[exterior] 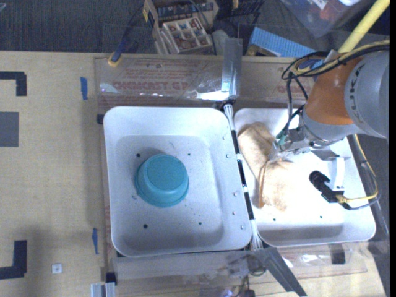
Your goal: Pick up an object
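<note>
From the right of the camera view the grey arm (365, 98) bends down into the right bin (346, 228); its gripper (286, 155) touches the tan cloth (269, 166) lying at that bin's left side; a blue bowl (162, 179) sits upside down in the left bin (124, 135).

The grey arm (371, 88) reaches in from the right at the far side of the scene, its orange band (331, 101) sitting just above the wrist. Below the band the wrist bends down and toward the left, ending in the tool (286, 146), which points down and to the left. Yellow and black cables loop over the arm's upper part, and a black cable with a yellow section trails along the near side of the wrist.
</note>
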Robot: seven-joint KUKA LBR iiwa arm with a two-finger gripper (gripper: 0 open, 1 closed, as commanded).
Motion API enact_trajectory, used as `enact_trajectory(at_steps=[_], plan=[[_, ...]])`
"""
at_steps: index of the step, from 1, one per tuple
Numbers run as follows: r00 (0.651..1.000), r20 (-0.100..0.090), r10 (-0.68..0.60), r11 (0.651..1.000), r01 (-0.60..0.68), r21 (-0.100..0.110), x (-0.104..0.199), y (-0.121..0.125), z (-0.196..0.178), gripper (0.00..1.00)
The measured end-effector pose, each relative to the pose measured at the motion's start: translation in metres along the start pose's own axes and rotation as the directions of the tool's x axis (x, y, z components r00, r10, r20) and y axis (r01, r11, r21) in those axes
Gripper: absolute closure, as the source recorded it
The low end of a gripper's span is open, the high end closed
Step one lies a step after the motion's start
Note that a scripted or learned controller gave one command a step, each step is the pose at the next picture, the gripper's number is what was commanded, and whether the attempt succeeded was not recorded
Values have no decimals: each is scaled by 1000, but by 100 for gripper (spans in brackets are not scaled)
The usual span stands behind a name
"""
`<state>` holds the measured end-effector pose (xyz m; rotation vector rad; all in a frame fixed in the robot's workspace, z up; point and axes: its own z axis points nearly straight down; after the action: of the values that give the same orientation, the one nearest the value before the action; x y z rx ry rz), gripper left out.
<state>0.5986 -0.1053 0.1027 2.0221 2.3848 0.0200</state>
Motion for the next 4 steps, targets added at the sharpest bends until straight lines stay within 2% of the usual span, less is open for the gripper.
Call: enact_trajectory(at_steps=[1, 2, 3, 4], plan=[[1000, 0, 0, 1000, 0, 0, 0, 0, 0, 0], [1000, 2, 3, 1000, -3, -4, -2, 1, -11, 100], [1000, 2, 3, 1000, -3, -4, -2, 1, -10, 0], [994, 1, -108, 994, 108, 7, 10, -9, 11, 0]])
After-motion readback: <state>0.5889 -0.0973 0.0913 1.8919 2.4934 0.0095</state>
